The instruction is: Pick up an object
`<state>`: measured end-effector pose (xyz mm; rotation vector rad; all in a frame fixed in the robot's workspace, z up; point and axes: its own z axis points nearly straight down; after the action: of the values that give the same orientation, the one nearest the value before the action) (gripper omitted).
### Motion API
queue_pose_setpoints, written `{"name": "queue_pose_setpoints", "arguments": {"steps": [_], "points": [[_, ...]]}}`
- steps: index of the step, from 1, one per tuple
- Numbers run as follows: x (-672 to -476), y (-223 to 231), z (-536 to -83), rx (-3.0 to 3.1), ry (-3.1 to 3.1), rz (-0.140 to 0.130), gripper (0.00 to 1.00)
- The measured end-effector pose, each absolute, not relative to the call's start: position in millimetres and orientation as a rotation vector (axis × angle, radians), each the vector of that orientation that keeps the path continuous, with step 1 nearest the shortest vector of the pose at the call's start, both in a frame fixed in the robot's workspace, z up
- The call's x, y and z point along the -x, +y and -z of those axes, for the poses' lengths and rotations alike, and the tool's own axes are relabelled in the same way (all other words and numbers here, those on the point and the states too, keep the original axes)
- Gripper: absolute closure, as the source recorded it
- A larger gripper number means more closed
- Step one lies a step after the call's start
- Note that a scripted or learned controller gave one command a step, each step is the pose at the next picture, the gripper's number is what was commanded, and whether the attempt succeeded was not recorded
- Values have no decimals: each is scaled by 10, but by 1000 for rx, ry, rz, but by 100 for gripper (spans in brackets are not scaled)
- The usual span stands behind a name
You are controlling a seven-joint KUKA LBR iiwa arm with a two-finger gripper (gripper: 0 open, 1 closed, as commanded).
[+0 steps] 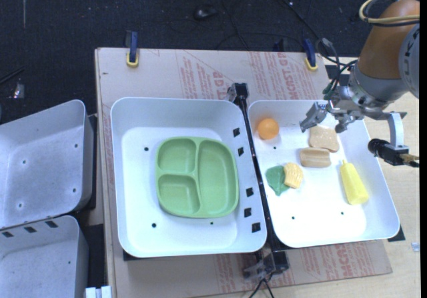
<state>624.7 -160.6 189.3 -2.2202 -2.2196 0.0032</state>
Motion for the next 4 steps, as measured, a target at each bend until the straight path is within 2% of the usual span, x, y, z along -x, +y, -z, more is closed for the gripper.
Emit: {"name": "queue_pose_setpoints", "arguments": {"steps": [2,3,4], "points": [[-6221,-1567,-962,2223,-2222,0,0],[-6233,-1572,-1083,2226,-2225,2,100],[-6218,-1583,-1505,2224,-2222,2,100]]}}
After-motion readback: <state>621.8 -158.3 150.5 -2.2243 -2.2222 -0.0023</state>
